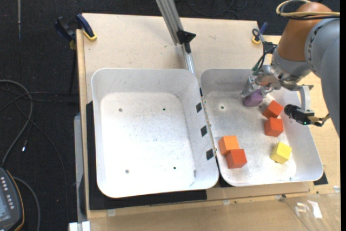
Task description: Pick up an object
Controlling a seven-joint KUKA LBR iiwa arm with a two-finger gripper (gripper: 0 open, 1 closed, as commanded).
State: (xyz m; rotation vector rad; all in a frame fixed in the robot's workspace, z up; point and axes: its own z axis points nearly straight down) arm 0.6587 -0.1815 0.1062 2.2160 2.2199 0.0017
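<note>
The right bin (pixel 238 181) holds a purple object (pixel 252 98) near its back, two red-orange blocks (pixel 273 109) (pixel 274 127) to its right, an orange block (pixel 228 143) touching a red block (pixel 236 158) near the front left, and a yellow block (pixel 280 152) at the front right. My gripper (pixel 256 86) hangs right over the purple object, which sits at its tips. The arm comes in from the right with its orange band above the wrist.
The left bin (pixel 108 116) lies beside the right one, with a divider ridge between them. A metal pole (pixel 165 0) slants from the back toward the bins' join. Clamps sit at the bench's back corners.
</note>
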